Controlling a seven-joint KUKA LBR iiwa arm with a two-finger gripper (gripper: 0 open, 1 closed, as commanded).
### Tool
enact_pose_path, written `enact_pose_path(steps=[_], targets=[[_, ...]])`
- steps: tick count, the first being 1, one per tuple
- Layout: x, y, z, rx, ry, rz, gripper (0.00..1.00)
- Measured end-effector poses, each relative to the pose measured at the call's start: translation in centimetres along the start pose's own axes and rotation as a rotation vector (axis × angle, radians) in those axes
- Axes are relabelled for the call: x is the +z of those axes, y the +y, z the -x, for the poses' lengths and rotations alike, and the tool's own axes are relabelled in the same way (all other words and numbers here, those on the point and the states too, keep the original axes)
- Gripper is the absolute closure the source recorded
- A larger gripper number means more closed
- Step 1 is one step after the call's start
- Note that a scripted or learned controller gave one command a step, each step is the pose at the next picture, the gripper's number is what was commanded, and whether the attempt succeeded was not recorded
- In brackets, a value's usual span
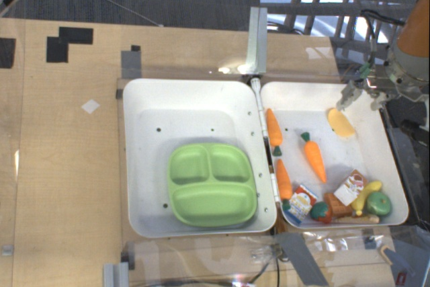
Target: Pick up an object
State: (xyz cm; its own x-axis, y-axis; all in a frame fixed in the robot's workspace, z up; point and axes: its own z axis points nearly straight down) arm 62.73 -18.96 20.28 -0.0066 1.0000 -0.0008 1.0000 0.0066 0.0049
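Note:
My gripper hangs over the back right part of the right bin, open, with nothing between its fingers. A pale yellow piece lies on the bin floor just below and in front of the left finger, apart from it. One carrot lies in the bin's middle. Two more carrots rest along the left wall. At the front right corner sit two small cartons, a yellow fruit, a green fruit and a red one.
The left bin holds a green divided plate toward its front. A metal post stands behind the wall between the bins. Rails and metal framing run behind the right bin, close to the arm.

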Motion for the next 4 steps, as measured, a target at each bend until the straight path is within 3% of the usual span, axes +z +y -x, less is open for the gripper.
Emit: enact_pose_path(steps=[1,2,3,4], targets=[[10.6,-1.9,-2.5,-0.072,0.0,0.002,0.0],[11.1,-4.8,-6.9,-0.304,-0.003,0.011,0.0],[11.0,-7.2,-5.1,-0.35,-0.004,0.014,0.0],[9.8,-7.0,-5.3,-0.352,-0.001,0.019,1.0]])
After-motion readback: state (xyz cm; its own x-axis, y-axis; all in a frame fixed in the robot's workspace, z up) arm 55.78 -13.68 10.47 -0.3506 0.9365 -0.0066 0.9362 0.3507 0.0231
